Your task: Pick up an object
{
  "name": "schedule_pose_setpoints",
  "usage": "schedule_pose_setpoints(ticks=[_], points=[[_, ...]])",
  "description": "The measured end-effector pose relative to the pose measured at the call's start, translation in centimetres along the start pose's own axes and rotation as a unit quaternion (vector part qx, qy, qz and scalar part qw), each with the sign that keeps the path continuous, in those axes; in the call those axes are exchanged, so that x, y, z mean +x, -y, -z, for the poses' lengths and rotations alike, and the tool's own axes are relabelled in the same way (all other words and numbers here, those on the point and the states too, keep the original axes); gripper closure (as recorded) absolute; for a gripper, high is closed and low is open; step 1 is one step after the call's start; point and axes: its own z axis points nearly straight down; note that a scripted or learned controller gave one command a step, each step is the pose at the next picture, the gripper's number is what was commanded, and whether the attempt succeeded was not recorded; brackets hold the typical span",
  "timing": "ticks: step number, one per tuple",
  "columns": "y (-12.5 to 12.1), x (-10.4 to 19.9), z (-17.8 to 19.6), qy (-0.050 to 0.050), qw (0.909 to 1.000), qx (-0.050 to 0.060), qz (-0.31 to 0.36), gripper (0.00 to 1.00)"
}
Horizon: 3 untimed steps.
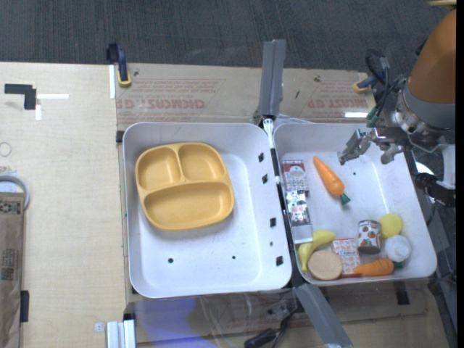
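Gripper [368, 148] of mine hangs with fingers apart and nothing between them over the far right of the right bin [406, 187], just right of the carrot [328, 177], probably lining up for it, the handiest object

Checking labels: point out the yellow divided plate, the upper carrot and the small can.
yellow divided plate [185, 185]: camera view, on the ridge between its compartments.
upper carrot [328, 176]: camera view, middle of the orange body.
small can [369, 235]: camera view, on its printed side.
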Motion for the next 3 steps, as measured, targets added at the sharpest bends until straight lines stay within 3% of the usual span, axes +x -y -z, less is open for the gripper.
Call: schedule_pose_setpoints(ticks=[1, 2, 3], points=[[-4.0, -1.2, -15.2, 0.0, 1.0, -0.003, 0.008, 0.0], [-4.0, -1.3, -14.3, 0.0, 1.0, -0.003, 0.006, 1.0], [-1.0, 3.9, 0.2, 0.001, 0.9981, -0.002, -0.062, 1.0]])
